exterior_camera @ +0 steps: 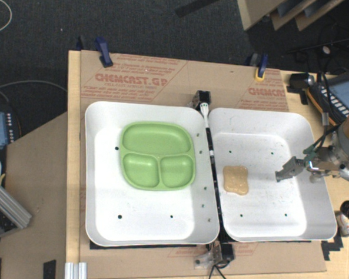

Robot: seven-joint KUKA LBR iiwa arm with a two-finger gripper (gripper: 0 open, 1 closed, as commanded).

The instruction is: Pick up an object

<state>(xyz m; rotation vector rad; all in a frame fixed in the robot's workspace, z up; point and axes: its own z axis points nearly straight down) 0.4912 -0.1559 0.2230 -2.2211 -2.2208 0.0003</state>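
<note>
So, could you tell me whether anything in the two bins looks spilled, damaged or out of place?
Nothing stands out. The green divided plate lies flat in the left bin, and the tan toast-like piece lies flat in the right bin, apart from the gripper. No spill or damage is visible.

The table [166, 76] is topped with printed brown cardboard. Two shallow white bins rest on it side by side, the left bin [99, 208] touching the right bin [287, 231]. Clamps [103, 52] grip its far edge.
</note>
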